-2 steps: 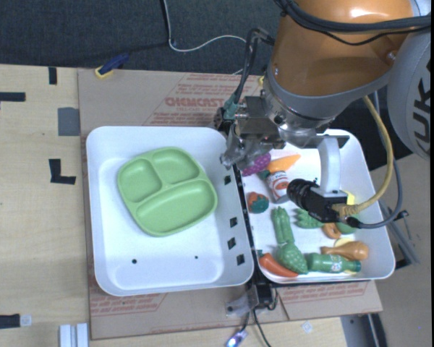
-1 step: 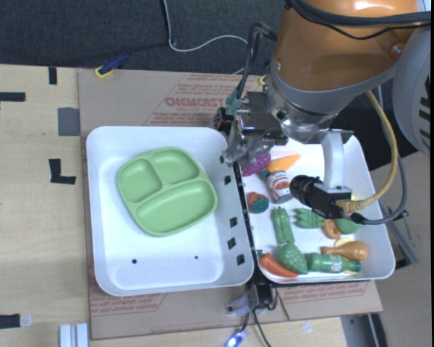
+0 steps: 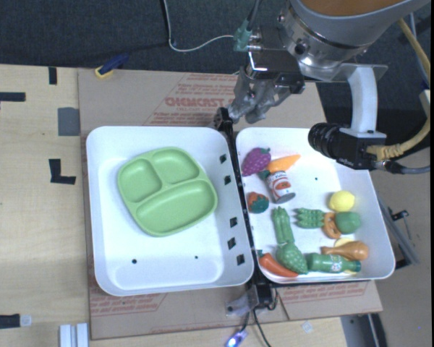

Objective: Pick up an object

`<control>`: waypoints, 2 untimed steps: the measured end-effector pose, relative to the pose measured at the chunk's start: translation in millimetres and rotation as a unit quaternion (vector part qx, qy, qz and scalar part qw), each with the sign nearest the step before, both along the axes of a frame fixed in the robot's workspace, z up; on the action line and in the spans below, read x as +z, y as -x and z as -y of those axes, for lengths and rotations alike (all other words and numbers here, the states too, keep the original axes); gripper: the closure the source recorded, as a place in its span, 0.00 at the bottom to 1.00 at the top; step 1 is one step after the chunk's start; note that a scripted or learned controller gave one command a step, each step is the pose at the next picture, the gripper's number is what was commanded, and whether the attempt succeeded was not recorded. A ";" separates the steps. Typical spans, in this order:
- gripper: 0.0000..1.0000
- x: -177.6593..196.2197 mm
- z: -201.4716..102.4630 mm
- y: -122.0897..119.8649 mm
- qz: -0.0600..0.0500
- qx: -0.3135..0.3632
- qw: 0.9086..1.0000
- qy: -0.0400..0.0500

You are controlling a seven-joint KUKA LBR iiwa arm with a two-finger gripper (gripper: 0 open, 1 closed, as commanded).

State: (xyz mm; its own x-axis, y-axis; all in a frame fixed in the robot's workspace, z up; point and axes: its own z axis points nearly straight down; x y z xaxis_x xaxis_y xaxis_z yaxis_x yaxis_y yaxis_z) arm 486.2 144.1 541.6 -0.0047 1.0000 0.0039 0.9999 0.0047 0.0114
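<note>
My gripper hangs above the far edge of the bench, just behind the divider between the two bins, with nothing visible under it. The right bin holds several toy foods: purple grapes, an orange carrot, a small red-labelled can, a red-and-green piece, a green cob, a yellow lemon, a green lime, a brown drumstick and a green bottle. The grapes lie nearest the gripper, a little in front of it.
The left bin holds a green divided plate. A black cylinder on the arm overhangs the right bin's far corner. Brown cardboard lies under the bins, and cables trail behind.
</note>
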 end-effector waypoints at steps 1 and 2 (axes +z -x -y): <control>1.00 -160.9 28.4 -33.3 -0.013 -0.004 1.000 0.005; 1.00 -201.9 22.1 4.8 -0.009 -0.002 1.000 0.003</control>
State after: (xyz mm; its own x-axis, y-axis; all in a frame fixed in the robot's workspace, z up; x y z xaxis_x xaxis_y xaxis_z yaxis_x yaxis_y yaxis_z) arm 481.5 122.0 339.7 -0.0011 1.0000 -0.0016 1.0000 0.0011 -0.0073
